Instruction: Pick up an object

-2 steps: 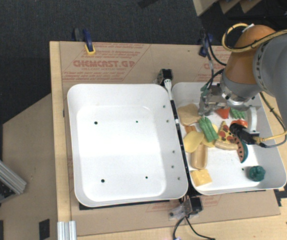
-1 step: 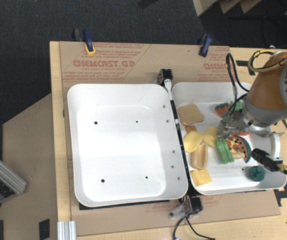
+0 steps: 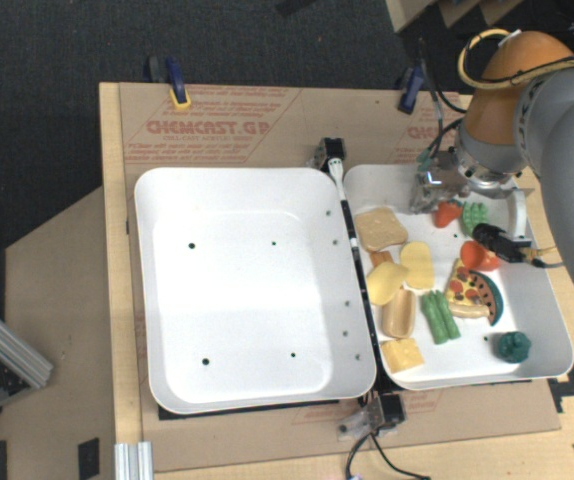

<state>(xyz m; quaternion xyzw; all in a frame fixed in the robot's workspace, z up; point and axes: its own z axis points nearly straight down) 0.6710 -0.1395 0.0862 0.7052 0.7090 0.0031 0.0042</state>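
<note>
Right now I'm seeing the gripper hanging over the right bin w/ toy food, can't tell its grip, near a green piece lying long-axis top-to-bottom beside the pizza slice.

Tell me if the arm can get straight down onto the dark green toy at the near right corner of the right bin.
Probably yes. The dark green toy lies apart from the other toys, with nothing over it. The tool sits at the right bin's far end.
</note>
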